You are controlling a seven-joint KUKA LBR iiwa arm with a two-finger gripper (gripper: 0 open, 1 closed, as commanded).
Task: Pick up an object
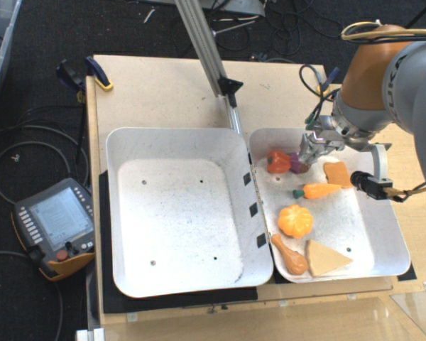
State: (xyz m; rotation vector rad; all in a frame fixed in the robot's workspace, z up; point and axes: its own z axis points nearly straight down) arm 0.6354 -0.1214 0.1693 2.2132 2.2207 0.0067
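1. Arm reached in from the right; the gripper (pixel 307 155) sat low at the back of the right bin (pixel 383 247), directly above or against a small purple item (pixel 298 164) (onion or beet, too small to tell).
2. Jaws: we couldn't tell whether they were apart, together or clamped on anything. The wrist body hid them from above, so no grasp was logged.
3. Likely target, in our judgement, was the purple item. It lay touching a red tomato-like piece (pixel 277 162) on its left, both near the bin's rear wall.
4. Other contents of the right bin: orange block (pixel 336 172), carrot (pixel 319 190), small pumpkin (pixel 296 220), drumstick-shaped piece (pixel 290 255), tan wedge (pixel 327 258). Left bin (pixel 128 190) sat alongside on the tabletop (pixel 163 91).
5. Risk A: the red piece touched the target, so a closing jaw could land btwn them, or on top of the red one, and shove both away instead of gripping.
6. Risk B: the purple item looked round and smooth; an off-centre pinch would prob. squirt it out sideways twd the wall.
7. Risk C: closeness to the rear wall left little room for the far jaw, so it could catch the rim or floor.
8. Risk D: a double pick of purple + red, w/ one dropping on lift.
9. Loose cable (pixel 316 84) hung near the wrist; a snag seemed possible but minor.
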